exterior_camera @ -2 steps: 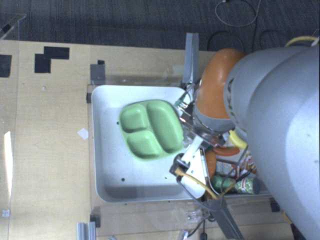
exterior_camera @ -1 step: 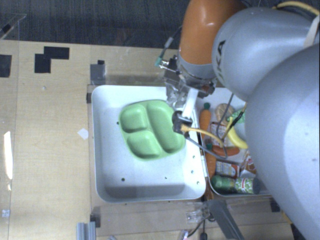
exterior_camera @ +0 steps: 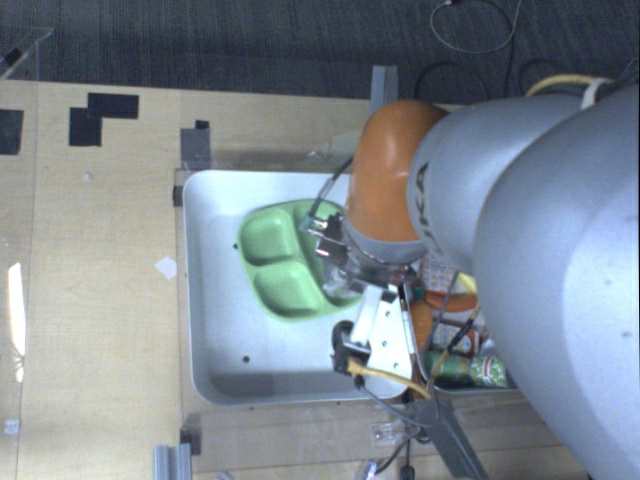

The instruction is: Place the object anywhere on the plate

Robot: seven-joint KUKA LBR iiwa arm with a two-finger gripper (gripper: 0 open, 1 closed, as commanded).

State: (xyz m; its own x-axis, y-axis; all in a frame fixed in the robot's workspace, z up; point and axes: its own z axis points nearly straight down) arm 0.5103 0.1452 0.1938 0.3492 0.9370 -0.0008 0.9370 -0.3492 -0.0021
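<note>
Plate (exterior_camera: pixel 282 263): green, divided, two compartments in sight, one toward the far edge and one toward the near edge. It lies flat in the left bin (exterior_camera: pixel 220 353), in the bin's far right part, with its right side hidden under the arm (exterior_camera: pixel 530 228).

Tool (exterior_camera: pixel 339 282): over the plate's right edge, below the arm's orange band (exterior_camera: pixel 385 188). Whether it is wide, narrow or holding anything cannot be told.

Past the bin's right edge, under the arm: orange item (exterior_camera: pixel 424 320), yellow item (exterior_camera: pixel 466 286), green bottle (exterior_camera: pixel 468 370) with a red and white label, lying on its side.

Desk (exterior_camera: pixel 90 298): pale wood. Black marks (exterior_camera: pixel 100 118) sit near its far left corner.
</note>
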